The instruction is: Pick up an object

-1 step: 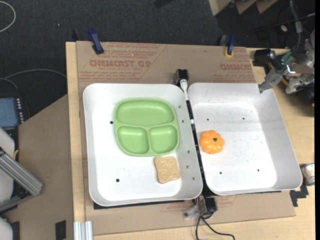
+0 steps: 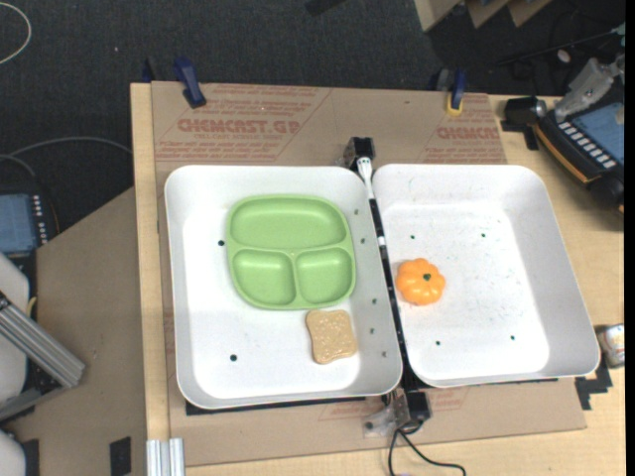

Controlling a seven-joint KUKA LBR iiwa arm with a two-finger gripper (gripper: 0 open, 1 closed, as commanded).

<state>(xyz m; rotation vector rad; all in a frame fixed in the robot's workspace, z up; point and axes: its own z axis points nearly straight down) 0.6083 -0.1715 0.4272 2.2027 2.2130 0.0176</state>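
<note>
Orange pumpkin [image 2: 421,282], one; green tray [image 2: 291,251], one; toast slice [image 2: 331,335], one.

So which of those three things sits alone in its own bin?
The orange pumpkin, alone in the right bin. The green divided plate and the tan toast slice share the left bin.

1. You see two white bins; the left bin [image 2: 189,296] is plain, and the right bin [image 2: 496,296] is peppered with fine dark specks, possibly dirt.
2. Your divided plate [image 2: 288,251] is pale green all over.
3. The small pumpkin [image 2: 421,282] is bright orange with a dark green stem.
4. The toast slice [image 2: 330,335] is tan with a browner edge.
5. The brown board [image 2: 298,117] carries faded red lettering.
</note>
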